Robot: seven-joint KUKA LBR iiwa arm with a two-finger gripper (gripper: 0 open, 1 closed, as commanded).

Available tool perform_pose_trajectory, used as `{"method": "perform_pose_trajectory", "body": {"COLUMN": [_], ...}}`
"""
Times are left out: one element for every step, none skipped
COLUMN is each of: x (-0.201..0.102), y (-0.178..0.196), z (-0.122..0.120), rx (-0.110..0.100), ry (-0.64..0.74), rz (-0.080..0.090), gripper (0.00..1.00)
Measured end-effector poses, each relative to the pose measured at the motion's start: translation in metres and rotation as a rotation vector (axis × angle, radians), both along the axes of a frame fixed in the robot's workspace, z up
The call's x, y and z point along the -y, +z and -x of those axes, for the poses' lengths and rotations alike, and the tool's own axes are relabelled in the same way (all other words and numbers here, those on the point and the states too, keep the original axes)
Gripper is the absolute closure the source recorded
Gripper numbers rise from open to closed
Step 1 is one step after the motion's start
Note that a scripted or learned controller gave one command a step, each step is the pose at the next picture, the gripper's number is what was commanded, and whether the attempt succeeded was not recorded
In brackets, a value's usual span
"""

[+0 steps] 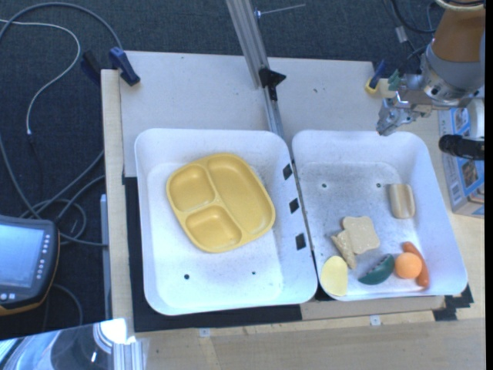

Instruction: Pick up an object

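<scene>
- Leftmost, a shallow white left bin [154, 206] on the pale surface [192, 91]; a yellow plastic three-compartment tray [221, 202] lies flat in it, turned at a slant.
- Just beside it, a shallow white right bin [347, 153]; its far half is bare and speckled.
- Near the right bin's front edge: a pale yellow rounded piece [334, 275], a tan toast-shaped slice [357, 237] above it, then a dark green wedge [377, 270], touching or nearly touching an orange ball [408, 266].
- A thin orange carrot-like piece [417, 262] runs behind the ball.
- A beige cylinder [401, 200] lies apart near the right wall.
- Hand [394, 119] hangs over the right bin's far rim, well apart from all objects; nothing in it, finger spread cannot be told.
</scene>
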State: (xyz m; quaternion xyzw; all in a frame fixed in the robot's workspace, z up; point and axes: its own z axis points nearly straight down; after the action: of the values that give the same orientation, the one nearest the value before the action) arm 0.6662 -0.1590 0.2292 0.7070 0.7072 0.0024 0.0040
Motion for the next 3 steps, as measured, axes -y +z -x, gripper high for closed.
{"method": "perform_pose_trajectory", "body": {"x": [0.0, -0.045, -0.099], "y": [0.009, 0.007, -0.003], "z": [-0.001, 0.018, 0.029], "rx": [-0.005, -0.012, -0.013], "ry": [0.001, 0.004, 0.006], "rz": [-0.002, -0.004, -0.006], "gripper": [1.0, 1.0, 1.0]}}
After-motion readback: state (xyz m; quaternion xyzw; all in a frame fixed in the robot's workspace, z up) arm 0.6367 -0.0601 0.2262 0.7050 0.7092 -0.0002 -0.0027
